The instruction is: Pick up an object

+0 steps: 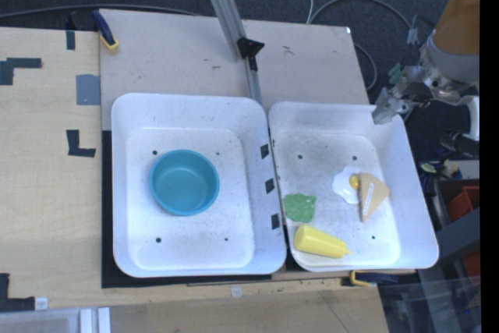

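Observation:
The right bin (390,138) holds a green lump (299,207), a yellow cone-shaped piece (319,242), a white fried egg toy (346,185) and a tan wedge (372,196) lying against the egg. A blue bowl (185,182) sits in the left bin (140,117). My gripper (387,107) hangs over the far right rim of the right bin, well apart from all the objects. Nothing shows between its fingers.
A slanted metal pole (226,0) rises from between the bins at the back. Cables (327,8) trail behind the bench. A yellow and blue clamp (105,31) sits at the board's far left corner. Tape marks dot the wooden bench at left.

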You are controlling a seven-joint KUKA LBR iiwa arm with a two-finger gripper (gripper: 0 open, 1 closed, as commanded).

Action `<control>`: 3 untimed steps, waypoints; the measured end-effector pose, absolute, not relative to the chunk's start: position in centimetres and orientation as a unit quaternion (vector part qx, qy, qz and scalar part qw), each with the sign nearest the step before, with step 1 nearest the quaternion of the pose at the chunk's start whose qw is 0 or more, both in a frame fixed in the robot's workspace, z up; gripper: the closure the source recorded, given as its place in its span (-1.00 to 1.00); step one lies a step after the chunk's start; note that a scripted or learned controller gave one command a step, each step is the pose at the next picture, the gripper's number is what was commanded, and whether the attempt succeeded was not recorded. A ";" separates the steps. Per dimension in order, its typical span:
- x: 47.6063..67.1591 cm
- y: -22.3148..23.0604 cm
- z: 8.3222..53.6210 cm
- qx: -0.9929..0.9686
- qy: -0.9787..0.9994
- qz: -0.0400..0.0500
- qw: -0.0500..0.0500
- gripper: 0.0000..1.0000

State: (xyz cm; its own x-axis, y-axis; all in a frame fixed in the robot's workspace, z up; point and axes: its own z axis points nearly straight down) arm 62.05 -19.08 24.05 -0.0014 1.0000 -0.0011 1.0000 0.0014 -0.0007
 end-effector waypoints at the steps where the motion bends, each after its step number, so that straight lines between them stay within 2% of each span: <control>1: 60.4 -12.9 23.7 0.705 0.709 0.000 -0.001 1.00; 2: 58.8 -8.0 22.4 0.705 0.709 -0.001 -0.002 1.00; 3: 57.2 -2.9 23.5 0.705 0.710 0.000 -0.002 1.00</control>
State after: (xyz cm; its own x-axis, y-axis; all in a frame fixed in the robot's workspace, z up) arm 57.19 -2.89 23.49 -0.0068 1.0000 0.0021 1.0000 0.0068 -0.0025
